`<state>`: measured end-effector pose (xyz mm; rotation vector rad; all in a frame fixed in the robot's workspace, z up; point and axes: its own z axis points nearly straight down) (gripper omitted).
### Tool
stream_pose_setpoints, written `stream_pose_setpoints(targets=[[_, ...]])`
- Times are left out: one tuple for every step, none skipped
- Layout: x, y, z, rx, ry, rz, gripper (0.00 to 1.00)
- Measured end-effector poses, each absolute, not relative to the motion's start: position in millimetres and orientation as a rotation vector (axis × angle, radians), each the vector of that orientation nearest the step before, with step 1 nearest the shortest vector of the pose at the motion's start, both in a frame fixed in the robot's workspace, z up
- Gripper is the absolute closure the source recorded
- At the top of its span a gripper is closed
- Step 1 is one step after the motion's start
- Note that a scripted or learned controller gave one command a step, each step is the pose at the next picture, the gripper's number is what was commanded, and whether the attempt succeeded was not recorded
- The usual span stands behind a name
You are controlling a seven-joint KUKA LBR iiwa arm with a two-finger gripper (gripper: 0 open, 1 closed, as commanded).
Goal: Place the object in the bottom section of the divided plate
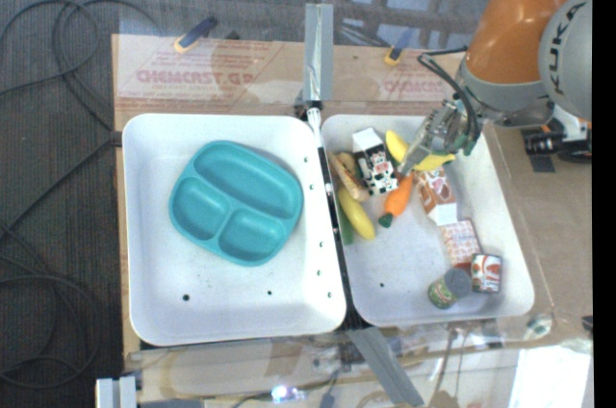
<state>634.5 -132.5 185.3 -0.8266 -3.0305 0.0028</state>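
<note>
A teal divided plate (237,201) lies in the left white bin (154,300); its three sections hold nothing. My gripper (435,139) hangs over the upper part of the right bin (404,295), just above a pile of toy food. Under and beside it lie a yellow piece (397,145), a small black-and-white carton (372,158), an orange carrot (397,198) and a reddish box (435,189). Nothing shows between the fingers.
A banana (358,217) and a breadstick-like piece (348,176) lie along the right bin's left wall. A checked packet (460,241), a red can (486,272) and a dark round tin (448,289) sit at its lower right. The grey divider rail (316,60) stands between the bins.
</note>
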Motion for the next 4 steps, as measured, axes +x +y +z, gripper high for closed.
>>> stream_pose_setpoints(targets=[[638.9,-64,182,-0.53,-3.095,0.0,1.0],[632.7,4,246,-0.145,-3.14,-0.001,1.0],[632.6,4,246,-0.145,-3.139,-0.002,0.0],[638.2,104,344,-0.391,-3.119,-0.002,0.0]])
